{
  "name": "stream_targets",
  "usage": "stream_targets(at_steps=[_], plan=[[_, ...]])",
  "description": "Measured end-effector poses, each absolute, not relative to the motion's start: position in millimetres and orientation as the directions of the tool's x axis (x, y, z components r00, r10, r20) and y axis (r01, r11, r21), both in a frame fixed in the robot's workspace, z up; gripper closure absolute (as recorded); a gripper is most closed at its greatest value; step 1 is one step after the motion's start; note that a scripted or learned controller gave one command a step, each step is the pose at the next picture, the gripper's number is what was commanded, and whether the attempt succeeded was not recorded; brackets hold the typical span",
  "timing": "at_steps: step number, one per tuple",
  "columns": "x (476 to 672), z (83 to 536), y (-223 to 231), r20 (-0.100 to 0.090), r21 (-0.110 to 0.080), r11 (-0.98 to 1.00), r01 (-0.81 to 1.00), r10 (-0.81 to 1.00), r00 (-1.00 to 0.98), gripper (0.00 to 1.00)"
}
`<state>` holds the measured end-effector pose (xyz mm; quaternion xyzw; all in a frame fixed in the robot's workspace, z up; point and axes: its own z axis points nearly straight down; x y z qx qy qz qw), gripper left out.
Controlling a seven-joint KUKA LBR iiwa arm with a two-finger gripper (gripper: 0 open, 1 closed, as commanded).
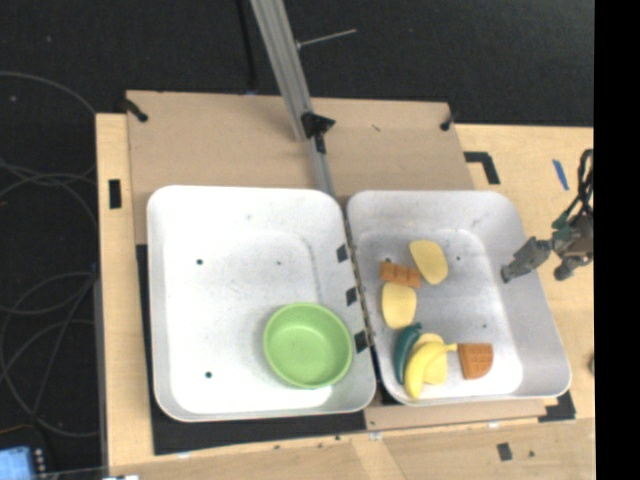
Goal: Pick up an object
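The right bin [520,338] holds several small toys: a yellow piece [430,261], a brown-orange piece [400,273], a second yellow piece [399,305], a dark teal piece [405,344], a yellow banana shape [428,361] and an orange block [475,359]. A green bowl [308,344] sits in the left bin [200,238], near its front right corner. My gripper [545,264] hangs over the right bin's right rim, open, with nothing between its fingers. It is well right of the toys.
A slanted metal pole [285,63] rises from behind the bins at the middle. The bins stand on a tan board [240,143] on the bench. Cables lie on the dark floor at the left.
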<state>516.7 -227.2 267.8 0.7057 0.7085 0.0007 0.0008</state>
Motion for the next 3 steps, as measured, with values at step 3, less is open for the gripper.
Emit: stream_targets(at_steps=[3], plan=[[503.7, 164.6, -224.2, -0.001, 0.000, 0.000, 1.000, 1.000, 0.000, 0.00]])
